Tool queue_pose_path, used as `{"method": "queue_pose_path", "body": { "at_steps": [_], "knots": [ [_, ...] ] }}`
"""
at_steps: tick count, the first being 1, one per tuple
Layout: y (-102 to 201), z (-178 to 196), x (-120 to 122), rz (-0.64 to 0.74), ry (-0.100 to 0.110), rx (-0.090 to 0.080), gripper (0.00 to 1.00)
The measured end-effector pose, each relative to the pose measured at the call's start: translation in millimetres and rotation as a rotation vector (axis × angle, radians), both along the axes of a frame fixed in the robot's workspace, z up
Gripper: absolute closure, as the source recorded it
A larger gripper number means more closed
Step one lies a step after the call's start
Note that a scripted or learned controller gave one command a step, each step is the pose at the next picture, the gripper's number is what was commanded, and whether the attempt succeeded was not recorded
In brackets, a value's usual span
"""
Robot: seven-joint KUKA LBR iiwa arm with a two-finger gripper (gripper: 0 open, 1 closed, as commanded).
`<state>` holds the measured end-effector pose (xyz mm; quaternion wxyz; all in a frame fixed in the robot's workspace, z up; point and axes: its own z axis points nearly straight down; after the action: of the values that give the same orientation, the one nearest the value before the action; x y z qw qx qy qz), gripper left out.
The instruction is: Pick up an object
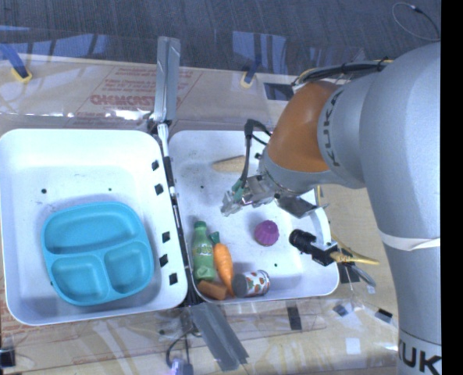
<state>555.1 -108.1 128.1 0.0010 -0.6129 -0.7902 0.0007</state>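
The gripper (237, 200), whose opening cannot be judged from above, hovers in the right bin (186, 178) with the purple ball (267, 233) near at four o'clock.

Two bins are set side by side on a counter (75, 104).
A divided tray (98, 252) is held in the left bin (20, 155); a bottle (203, 250), carrot (224, 264), can (251, 283) and ball (266, 233) are gathered along the right bin's (192, 158) near side.
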Motion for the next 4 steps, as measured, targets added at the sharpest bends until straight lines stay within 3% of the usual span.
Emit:
{"method": "queue_pose_path", "body": {
  "at_steps": [1,2,3,4],
  "knots": [
    [11.8,-37.6,-78.9,-0.077,0.002,0.001,0.00],
    [12.1,-37.6,-79.2,0.073,0.003,0.003,0.00],
    [7.4,-37.5,-79.3,0.321,0.003,0.004,0.00],
    [7.4,-28.0,-78.6,0.326,0.004,0.004,1.00]
  ]
}}
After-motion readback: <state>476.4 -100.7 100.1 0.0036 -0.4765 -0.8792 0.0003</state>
